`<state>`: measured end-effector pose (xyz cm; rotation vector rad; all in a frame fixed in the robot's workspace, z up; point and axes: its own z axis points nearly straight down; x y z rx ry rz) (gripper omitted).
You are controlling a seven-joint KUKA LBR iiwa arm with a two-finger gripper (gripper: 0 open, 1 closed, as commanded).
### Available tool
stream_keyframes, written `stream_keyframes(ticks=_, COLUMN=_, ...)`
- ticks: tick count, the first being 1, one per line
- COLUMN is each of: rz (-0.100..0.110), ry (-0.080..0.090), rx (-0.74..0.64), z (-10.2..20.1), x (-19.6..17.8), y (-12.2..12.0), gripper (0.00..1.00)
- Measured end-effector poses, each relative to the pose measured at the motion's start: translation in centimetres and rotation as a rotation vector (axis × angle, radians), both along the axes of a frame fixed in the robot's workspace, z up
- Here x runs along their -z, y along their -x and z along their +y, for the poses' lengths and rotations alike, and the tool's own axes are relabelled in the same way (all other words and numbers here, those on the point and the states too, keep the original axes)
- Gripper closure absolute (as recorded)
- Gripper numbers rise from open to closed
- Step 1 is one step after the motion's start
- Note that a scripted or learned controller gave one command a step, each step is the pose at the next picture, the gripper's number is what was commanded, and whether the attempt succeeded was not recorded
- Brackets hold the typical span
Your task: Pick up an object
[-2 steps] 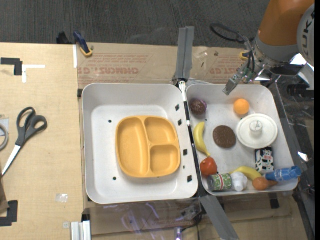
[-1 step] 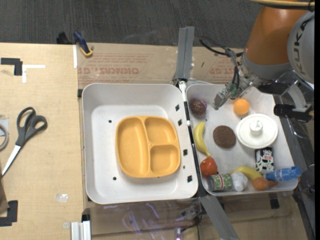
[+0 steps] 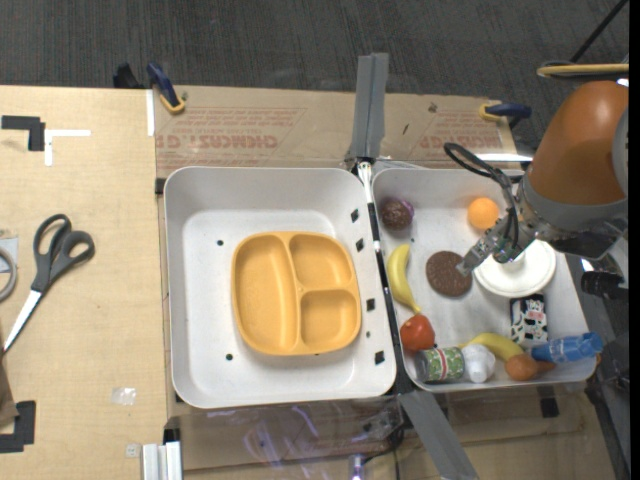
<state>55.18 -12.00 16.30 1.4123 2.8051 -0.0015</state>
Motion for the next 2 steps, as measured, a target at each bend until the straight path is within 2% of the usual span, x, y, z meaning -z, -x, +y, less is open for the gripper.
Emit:
stream_keyframes(ticks=1, rz=-0.001, ry=0.0, rx=0.121, z=9.3, x=-7.5, y=-1.6, gripper=1.0)
stream_keyframes(ticks=2, rz=-0.002, ry=0.001, rx=0.13, z=2.0, x=-12.4, y=-9.1, gripper=1.0)
